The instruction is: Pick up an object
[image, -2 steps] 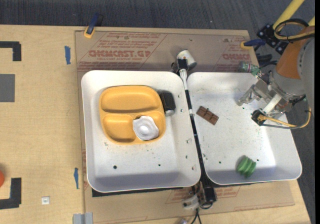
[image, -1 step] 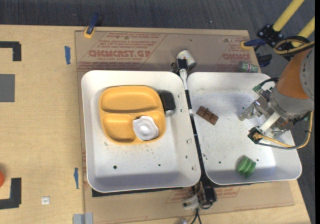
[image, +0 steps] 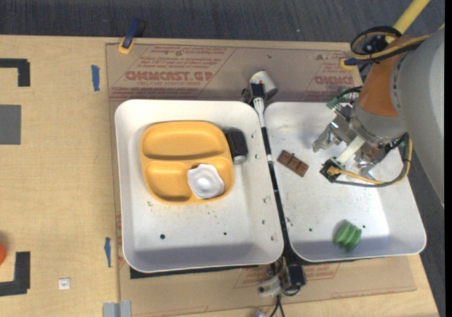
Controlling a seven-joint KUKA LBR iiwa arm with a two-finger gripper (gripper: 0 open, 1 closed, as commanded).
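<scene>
One brown block (image: 292, 163) beside jaws (image: 337, 147)

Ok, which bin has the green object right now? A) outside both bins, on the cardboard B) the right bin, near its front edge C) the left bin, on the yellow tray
B: the green object lies on the floor of the right bin near its front edge, apart from the brown piece and the gripper.

Both white bins (image: 134, 238) look like smooth, slightly glossy plastic; the yellow tray (image: 176, 142) looks matt; the desk (image: 56, 167) resembles cardboard.
</scene>
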